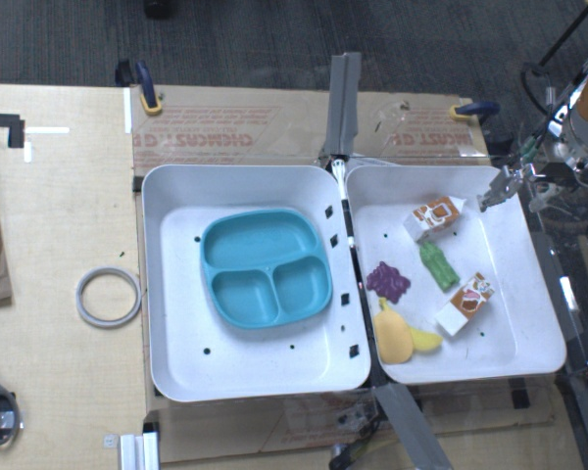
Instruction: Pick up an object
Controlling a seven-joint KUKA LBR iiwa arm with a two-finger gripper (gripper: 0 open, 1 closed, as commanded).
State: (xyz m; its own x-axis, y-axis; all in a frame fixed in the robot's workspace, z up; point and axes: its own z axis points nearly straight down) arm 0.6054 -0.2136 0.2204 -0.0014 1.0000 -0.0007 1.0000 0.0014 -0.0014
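We judge that the task is only at its beginning: nothing is lifted yet, every object lies on the floor of a bin. We take the right bin (pixel 529 253) as our landmark. The gripper (pixel 497 192) stands at its upper right corner, just above the rim, and we cannot tell its state at this size; nothing shows in it. Inside this bin, nearest to the gripper, lies a small white and orange carton (pixel 434 215) in the upper part. Just below it there is a green piece (pixel 438 265), and further down toward the lower right a second carton (pixel 465 304). At the left wall of this bin we see purple grapes (pixel 388 281), and below them a yellow fruit (pixel 394 337), touching a banana (pixel 426 340). The left bin (pixel 171 341), beside our landmark, holds a blue divided plate (pixel 267 267). What is left, in our opinion, is everything: to go down on one object, to close on it and to raise it.
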